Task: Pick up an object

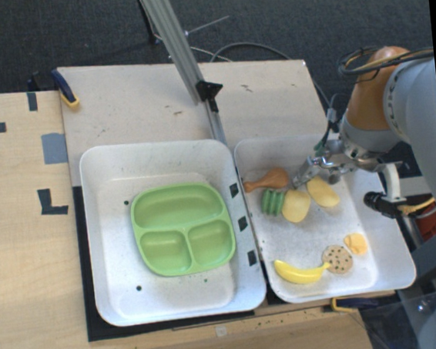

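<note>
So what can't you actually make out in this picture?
- Claw: too small and blurred in the camera view to tell how it stands against the yellow pieces below it.
- Small orange item: too small to identify.
- Green item: partly covered by a yellow piece.

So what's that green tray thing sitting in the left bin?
The light green divided plate looks like smooth plastic, rounded-square, with one long compartment along the top and two smaller ones below. It lies flat, right side up, on the floor of the left shallow white bin, roughly centred. Nothing rests in its compartments, and the gripper is over in the other bin.
</note>
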`<action>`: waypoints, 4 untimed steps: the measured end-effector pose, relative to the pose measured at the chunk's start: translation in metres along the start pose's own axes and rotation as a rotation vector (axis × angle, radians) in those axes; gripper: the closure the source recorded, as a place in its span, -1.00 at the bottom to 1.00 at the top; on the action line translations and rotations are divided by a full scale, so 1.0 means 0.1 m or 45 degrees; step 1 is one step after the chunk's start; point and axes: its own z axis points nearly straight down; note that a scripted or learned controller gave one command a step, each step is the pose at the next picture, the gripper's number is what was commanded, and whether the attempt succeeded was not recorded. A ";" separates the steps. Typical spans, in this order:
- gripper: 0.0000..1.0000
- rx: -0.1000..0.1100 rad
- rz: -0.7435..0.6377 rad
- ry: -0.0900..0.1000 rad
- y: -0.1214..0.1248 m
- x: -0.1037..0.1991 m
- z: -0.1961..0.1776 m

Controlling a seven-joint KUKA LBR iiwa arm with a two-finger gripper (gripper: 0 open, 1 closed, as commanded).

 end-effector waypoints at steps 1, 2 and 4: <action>1.00 0.000 -0.002 -0.001 0.00 0.00 -0.10; 1.00 -0.009 0.002 0.000 0.11 -0.03 -0.62; 1.00 -0.006 0.002 0.001 0.15 -0.08 -1.45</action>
